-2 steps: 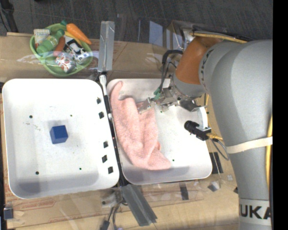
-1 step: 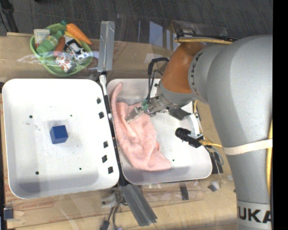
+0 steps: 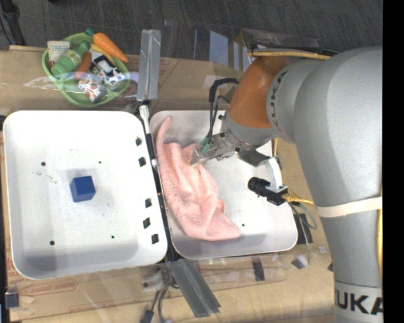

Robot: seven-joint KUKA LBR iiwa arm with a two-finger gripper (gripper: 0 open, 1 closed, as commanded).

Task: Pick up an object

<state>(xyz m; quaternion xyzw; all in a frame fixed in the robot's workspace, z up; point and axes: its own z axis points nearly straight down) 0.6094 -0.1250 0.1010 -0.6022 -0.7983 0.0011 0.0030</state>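
One small metal gripper [image 3: 203, 152] sits at the end of the big grey arm [image 3: 337, 133], just under the arm's shiny orange band [image 3: 252, 103]. It is down at the upper part of the pink towel [image 3: 190, 188], touching the cloth. I cannot tell how wide it is or whether any cloth is pinched in it.

The pink towel is soft and fuzzy. It lies in a long, crumpled heap with folds and bumps, along the left side of the right white bin [image 3: 273, 237]. That bin is smooth and shallow, with round corners. To the right of the towel, a black knob-shaped part [image 3: 264, 188] on the arm hangs over the bin floor.

Left of the towel, past a row of small black clips [image 3: 146, 180] where the two bins meet, is the left white bin [image 3: 27, 147]. A little blue cube [image 3: 83, 188] with flat sides and sharp corners sits on its floor, well apart from the towel.

Up and to the left of the towel, outside the bins, is a round green bowl [image 3: 87, 99]. It is full of toy food, with an orange carrot [image 3: 108, 45] on top. Both bins rest on flat brown cardboard [image 3: 188, 73].
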